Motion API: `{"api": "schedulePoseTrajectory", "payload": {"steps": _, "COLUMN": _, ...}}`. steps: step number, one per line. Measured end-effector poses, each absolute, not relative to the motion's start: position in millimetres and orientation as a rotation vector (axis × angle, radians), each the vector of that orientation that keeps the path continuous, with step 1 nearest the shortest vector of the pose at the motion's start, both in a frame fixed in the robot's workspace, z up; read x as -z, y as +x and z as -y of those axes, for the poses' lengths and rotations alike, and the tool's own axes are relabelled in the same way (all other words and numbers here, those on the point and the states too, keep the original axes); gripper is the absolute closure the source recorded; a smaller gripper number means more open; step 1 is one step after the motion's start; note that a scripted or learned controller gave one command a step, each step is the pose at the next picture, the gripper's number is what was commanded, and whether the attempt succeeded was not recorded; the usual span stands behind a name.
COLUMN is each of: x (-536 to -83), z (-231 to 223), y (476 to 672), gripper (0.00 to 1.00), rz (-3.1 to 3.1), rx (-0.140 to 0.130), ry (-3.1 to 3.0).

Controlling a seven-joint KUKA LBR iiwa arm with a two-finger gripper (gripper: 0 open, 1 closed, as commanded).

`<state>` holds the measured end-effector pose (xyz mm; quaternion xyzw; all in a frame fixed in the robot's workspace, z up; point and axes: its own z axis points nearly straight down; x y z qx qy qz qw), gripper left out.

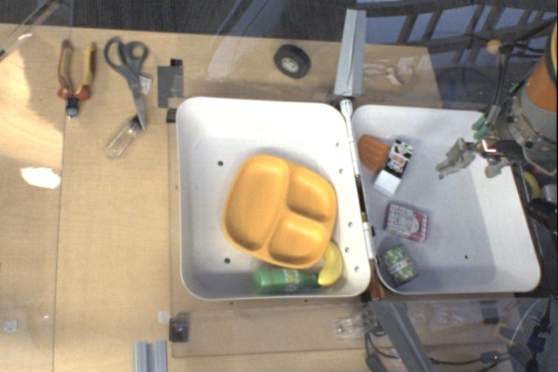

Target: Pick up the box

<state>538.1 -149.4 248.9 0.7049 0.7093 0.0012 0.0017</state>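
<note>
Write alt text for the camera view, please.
The gripper hovers over the right white bin, apart from the small black-and-white box beside a brown brush. The left white bin holds a yellow divided plastic plate.

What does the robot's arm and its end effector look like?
It reaches in from the right. The arm is grey, with a bit of orange band at the picture's edge. At its tip sits the end effector, made of pale grey metal with thin fingers and a small green mark near its base. Thin dark cables run along beside it.
</note>
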Motion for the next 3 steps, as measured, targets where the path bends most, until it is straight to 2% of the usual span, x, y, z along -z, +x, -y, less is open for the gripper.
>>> {"api": "schedulePoseTrajectory", "payload": {"steps": 1, "x": -104, "z": 144, "y": 546.0, "gripper": 0.0, "rz": -2.194, "rx": -0.004, "ry": 2.244}}
{"api": "schedulePoseTrajectory", "payload": {"steps": 2, "x": -90, "z": 105, "y": 506.4, "gripper": 0.0, "rz": -2.129, "rx": -0.016, "ry": 2.288}}
{"api": "schedulePoseTrajectory", "payload": {"steps": 3, "x": -102, "z": 106, "y": 509.3, "gripper": 1.0, "rz": -2.125, "rx": -0.021, "ry": 2.281}}
